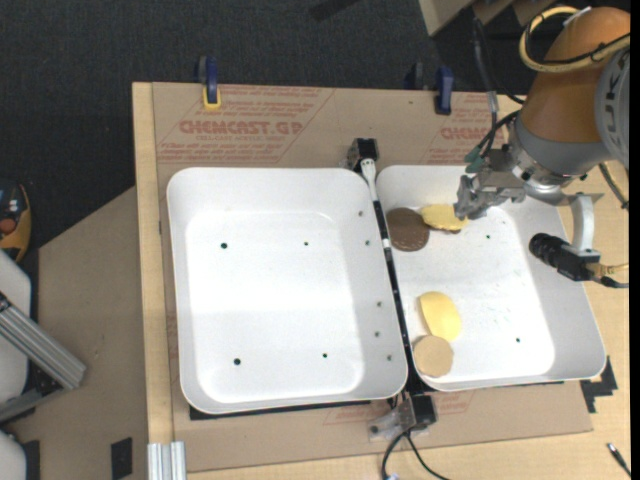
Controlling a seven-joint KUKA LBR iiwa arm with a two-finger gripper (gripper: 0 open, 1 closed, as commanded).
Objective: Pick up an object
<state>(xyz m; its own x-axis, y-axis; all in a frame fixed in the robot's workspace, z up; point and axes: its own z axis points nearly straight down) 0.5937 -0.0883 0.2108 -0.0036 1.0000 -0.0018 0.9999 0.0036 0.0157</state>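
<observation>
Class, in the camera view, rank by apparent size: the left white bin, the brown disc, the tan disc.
1. Left white bin.
2. Round brown disc.
3. Round tan disc, though these two discs look close in size.

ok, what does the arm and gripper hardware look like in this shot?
The arm has an orange band above a grey wrist section, with a yellow cable looping over the top and dark cables running down to the wrist. The gripper is a small grey metal unit.
</observation>
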